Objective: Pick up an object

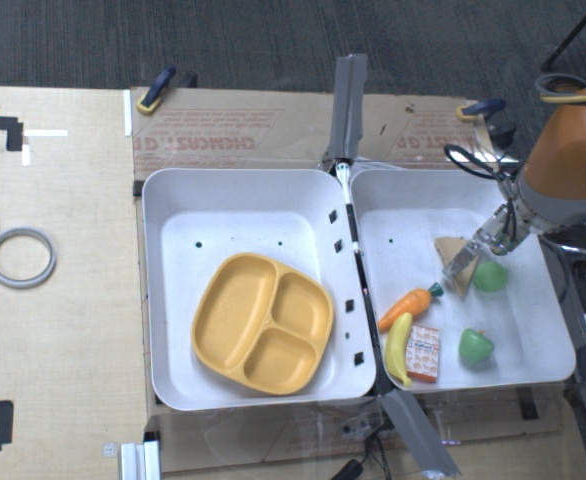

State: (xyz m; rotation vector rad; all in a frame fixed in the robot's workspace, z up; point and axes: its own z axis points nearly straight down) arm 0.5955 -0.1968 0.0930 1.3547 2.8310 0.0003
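Note:
The right bin (pixel 533 368) holds several small objects. An orange carrot (pixel 405 308) lies by its left wall, with a yellow banana (pixel 398 348) and a small orange-and-white carton (pixel 424 353) just below it. A green fruit (pixel 476 346) sits near the front, a lighter green ball (pixel 491 277) farther back. A tan wedge-shaped piece (pixel 451 251) lies mid-bin. My gripper (pixel 462 265) reaches in from the right, low over the bin, its tip against the tan wedge and just left of the green ball.
The left bin (pixel 163 268) holds a yellow three-section plate (pixel 263 323). A grey divider post (pixel 349 108) rises between the bins. A tape roll (pixel 19 257) lies on the bench at far left. Blue clamps (pixel 156 89) hold the cardboard behind.

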